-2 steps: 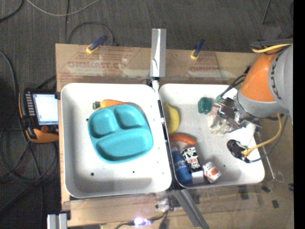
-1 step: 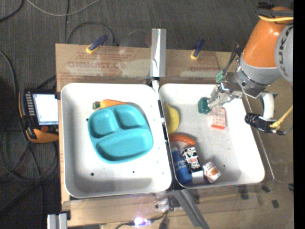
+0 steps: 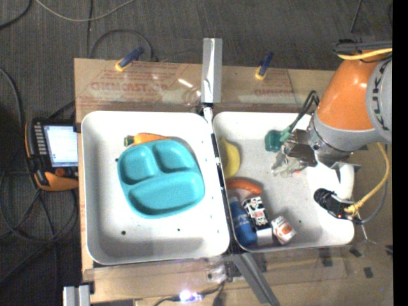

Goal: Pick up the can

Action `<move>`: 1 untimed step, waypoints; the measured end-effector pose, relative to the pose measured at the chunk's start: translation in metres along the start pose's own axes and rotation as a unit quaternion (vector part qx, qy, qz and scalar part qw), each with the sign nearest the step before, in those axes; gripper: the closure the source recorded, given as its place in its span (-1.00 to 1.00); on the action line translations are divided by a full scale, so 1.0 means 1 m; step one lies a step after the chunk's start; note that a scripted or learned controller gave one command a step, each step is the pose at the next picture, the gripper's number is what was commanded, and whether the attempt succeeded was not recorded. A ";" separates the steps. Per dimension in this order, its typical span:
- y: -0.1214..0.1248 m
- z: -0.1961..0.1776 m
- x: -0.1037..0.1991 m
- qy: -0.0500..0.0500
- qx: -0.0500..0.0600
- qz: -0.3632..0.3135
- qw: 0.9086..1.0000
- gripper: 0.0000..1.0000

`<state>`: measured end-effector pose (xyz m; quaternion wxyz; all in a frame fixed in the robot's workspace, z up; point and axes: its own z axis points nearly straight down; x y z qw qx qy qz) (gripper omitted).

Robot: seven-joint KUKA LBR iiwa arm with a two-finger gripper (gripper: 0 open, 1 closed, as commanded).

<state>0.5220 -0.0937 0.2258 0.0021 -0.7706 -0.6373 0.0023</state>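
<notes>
A small can [image 3: 284, 229] with a red and white label lies on its side near the front edge of the right bin [image 3: 319, 234]. My gripper [image 3: 288, 161] hangs over the middle of that bin, well behind the can and apart from it. Nothing shows in its grasp. A small teal object [image 3: 275, 139] sits just left of the gripper, and whether the two touch I cannot tell.
Left of the can lie a white and black container [image 3: 255, 210], a blue bottle [image 3: 241, 222], an orange-red item [image 3: 245, 185] and a yellow item [image 3: 231, 158] by the dividing wall. The left bin [image 3: 102, 234] holds a teal divided plate [image 3: 162, 176] over an orange object [image 3: 148, 137].
</notes>
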 end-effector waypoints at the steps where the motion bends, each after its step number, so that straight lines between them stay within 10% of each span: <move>1: 0.014 -0.077 -0.069 -0.002 -0.002 -0.155 0.988 1.00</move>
